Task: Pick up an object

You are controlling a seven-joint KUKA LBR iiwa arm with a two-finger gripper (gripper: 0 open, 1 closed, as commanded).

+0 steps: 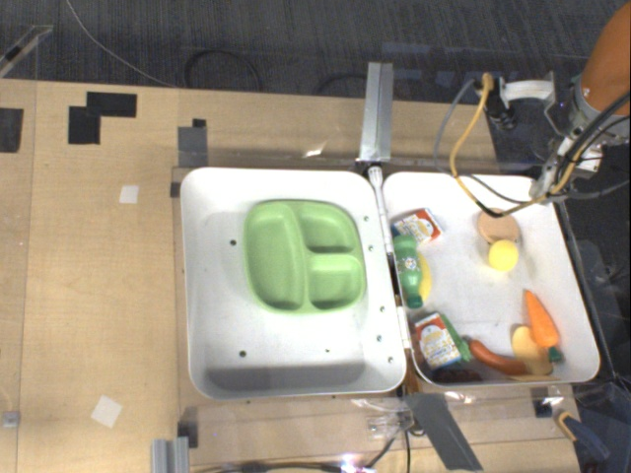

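The right bin (463, 284) holds several small items. A yellow ball (504, 255) lies just below a tan round piece (499, 229). An orange carrot (540, 320) rests by the right wall, with a yellow-orange piece (525, 341) beside it. A red-brown sausage shape (498, 360) lies along the front wall. Two printed snack packets (416, 228) (439, 341) and a green-and-yellow item (409, 274) sit along the left wall. The arm's orange band (606, 57) shows at the top right corner, above and behind the bin, with cables (562, 161) hanging by it.
The left bin (217, 353) bears a green divided plate (301, 254) near its middle. A metal post (375, 111) stands behind the divider between the bins. A yellow cable (463, 156) loops over the right bin's back edge. Wooden bench surface lies to the left.
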